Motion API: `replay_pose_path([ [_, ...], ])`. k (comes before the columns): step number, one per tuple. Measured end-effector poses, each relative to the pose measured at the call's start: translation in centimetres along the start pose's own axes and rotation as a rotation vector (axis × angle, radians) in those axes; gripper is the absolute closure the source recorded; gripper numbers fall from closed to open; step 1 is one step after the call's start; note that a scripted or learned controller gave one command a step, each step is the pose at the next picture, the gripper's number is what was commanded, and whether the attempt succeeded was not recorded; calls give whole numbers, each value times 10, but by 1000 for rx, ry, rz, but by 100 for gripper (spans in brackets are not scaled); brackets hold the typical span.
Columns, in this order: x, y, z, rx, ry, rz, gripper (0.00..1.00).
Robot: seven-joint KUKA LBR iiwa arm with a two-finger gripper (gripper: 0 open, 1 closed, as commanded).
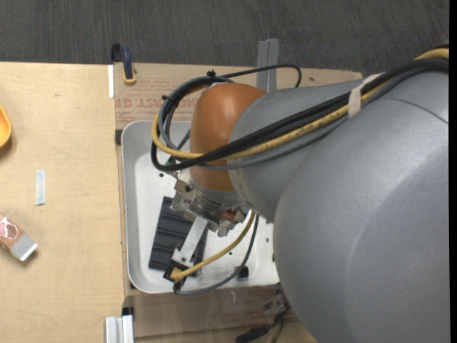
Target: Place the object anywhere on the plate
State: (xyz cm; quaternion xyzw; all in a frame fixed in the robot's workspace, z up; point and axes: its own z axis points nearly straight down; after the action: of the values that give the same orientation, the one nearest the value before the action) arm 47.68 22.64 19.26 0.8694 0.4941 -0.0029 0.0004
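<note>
My grey arm with its orange band (pixel 221 141) reaches in from the right and hangs low over a white bin (pixel 136 191). It hides most of the bin's floor. The gripper (pixel 207 211) sits under the wrist, pointing down into the bin's left half, and the wrist covers it from above. Only the bin's left wall and a strip of its white floor are exposed.
A wooden bench top (pixel 64 120) lies left of the bin. On it are a small pale strip (pixel 40 188), a brown and white piece (pixel 16 239) and an orange thing (pixel 3 128) at the left edge. A blue clamp (pixel 127 64) stands behind the bin.
</note>
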Motion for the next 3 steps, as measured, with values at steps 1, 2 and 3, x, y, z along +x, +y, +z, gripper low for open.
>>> replay_pose_path([
  [1, 2, 0, -72, -2, 0, -81, 0],
  [2, 6, 9, 102, 1, 0, 193, 0],
  [3, 4, 11, 93, 2, -3, 199, 100],
])
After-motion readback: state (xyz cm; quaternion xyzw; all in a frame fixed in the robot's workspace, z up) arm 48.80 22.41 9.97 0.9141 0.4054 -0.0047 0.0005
